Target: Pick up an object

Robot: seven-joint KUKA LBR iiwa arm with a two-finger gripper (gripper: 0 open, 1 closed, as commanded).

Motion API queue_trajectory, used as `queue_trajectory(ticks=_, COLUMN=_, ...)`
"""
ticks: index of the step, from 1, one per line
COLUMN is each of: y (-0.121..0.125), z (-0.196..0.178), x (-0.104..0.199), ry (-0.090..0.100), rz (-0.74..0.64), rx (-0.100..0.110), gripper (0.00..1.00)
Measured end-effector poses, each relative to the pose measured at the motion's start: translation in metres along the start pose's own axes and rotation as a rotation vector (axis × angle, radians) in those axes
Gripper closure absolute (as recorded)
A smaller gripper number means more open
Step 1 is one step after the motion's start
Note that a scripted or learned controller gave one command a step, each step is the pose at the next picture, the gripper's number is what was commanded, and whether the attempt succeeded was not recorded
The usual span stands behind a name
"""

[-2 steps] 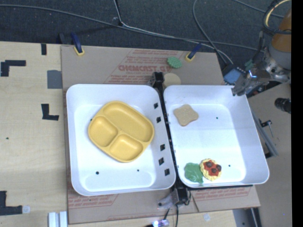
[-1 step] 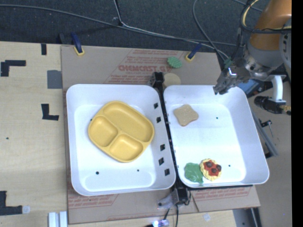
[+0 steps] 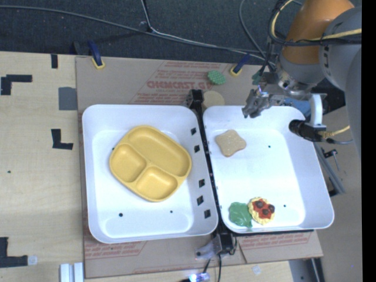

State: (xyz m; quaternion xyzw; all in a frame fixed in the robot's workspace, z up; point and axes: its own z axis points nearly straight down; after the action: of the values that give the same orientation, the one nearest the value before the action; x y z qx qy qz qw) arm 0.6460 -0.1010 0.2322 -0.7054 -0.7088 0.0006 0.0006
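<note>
A tan toast-shaped piece (image 3: 230, 143) lies in the right bin (image 3: 305, 175), near its upper left. A small toy with a green leaf and a yellow-red top (image 3: 254, 211) rests near that bin's front edge. A yellow divided plate (image 3: 150, 163) lies in the left bin (image 3: 97, 157). My gripper (image 3: 254, 108) hangs over the right bin's far edge, above and to the right of the toast piece. I see nothing between its fingers.
A small green object (image 3: 216, 77) lies on the cardboard behind the bins. A black divider with clips (image 3: 202, 157) runs between the two bins. Cables cross the dark floor at the back. The arm's body (image 3: 320, 34) fills the upper right.
</note>
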Motion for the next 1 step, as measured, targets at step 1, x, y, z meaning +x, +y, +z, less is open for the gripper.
queue_trajectory(ticks=1, y=0.0068, z=-0.0072, x=0.0553, ry=0.001, rz=-0.002, rx=-0.001, gripper=1.0)
